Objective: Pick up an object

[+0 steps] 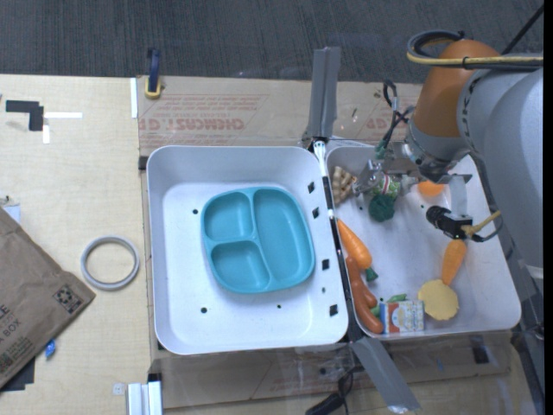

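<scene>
Camera view, near edge first: the right bin (pixel 484 322) held a small carton (pixel 403 315) and a yellow round piece (pixel 440 300) against its near wall, a red pepper (pixel 366 308) and a carrot (pixel 353 243) lined up along its left wall, touching the divider. A second, smaller carrot (pixel 453 262) sat by the right side, with open white floor between the two carrots. The left bin (pixel 173 232) carried just a teal divided plate (pixel 257 237) in the middle, bare margin all round it. On the bench to the left lay a tape ring (pixel 110 261) and a cardboard box (pixel 30 305) at the frame edge. Farther back in the right bin, the gripper (pixel 380 180) was down near the far left corner, right over a dark green item (pixel 381 207), touching or nearly so; couldn't tell if the fingers were apart or pinched, too cluttered. A beige knobbly item (pixel 344 182) sat just beside, against the wall. The arm (pixel 510 102) covered the far right corner.
</scene>
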Robot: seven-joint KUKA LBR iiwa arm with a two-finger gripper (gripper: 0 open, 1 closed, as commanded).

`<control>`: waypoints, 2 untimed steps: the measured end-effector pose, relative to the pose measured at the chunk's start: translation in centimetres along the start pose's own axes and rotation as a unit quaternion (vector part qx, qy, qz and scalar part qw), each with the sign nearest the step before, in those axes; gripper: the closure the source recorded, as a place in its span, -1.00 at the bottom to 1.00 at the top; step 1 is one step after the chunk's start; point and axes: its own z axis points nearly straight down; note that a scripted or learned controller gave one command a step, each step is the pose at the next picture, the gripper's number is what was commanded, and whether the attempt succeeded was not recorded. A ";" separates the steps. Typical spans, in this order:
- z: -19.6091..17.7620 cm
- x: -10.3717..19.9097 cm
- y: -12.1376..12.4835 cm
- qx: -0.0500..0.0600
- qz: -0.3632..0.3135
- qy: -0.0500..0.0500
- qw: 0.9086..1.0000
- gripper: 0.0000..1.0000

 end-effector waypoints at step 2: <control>-9.8 4.7 -2.6 0.001 0.031 0.001 1.000 1.00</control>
